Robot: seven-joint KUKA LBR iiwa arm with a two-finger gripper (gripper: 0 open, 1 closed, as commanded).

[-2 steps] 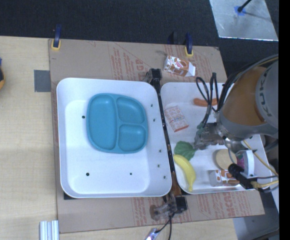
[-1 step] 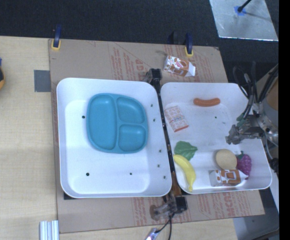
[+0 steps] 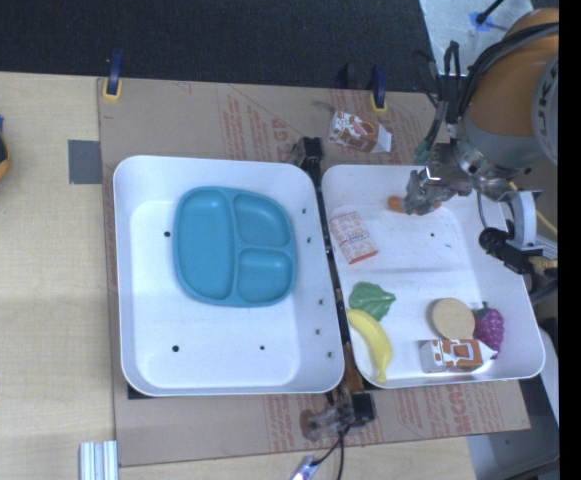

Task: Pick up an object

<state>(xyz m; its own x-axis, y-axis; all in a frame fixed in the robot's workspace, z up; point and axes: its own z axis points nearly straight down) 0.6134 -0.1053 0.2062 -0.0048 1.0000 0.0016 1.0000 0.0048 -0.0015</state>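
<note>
White plastic makes up both shallow bins, which sit side by side on a brown cardboard sheet (image 3: 220,108) laid over the pale wooden surface (image 3: 30,268). The left white bin (image 3: 140,368) holds a teal plastic plate with three compartments (image 3: 235,246), lying flat near its middle. The right white bin (image 3: 515,368) carries the loose things: a small red-and-white paper packet (image 3: 352,237) near its left wall, a green leaf-shaped toy (image 3: 371,299) below that, and a yellow plastic banana (image 3: 371,341) just beside the leaf, running towards the front edge. Along the front right lie a round tan biscuit-like disc (image 3: 452,317), a bunch of purple toy grapes (image 3: 489,326) touching its right side, and a small white carton with orange print (image 3: 454,354) just below the disc. The grey arm with its orange band (image 3: 510,88) reaches in from the right, and its hand (image 3: 425,196) is low over the back part of the right bin. A small orange object (image 3: 397,205) lies just beside the hand's left; whether the hand is closed, open, or touching that object cannot be told. Another red-and-white packet (image 3: 358,132) rests on the cardboard behind the bins.
</note>
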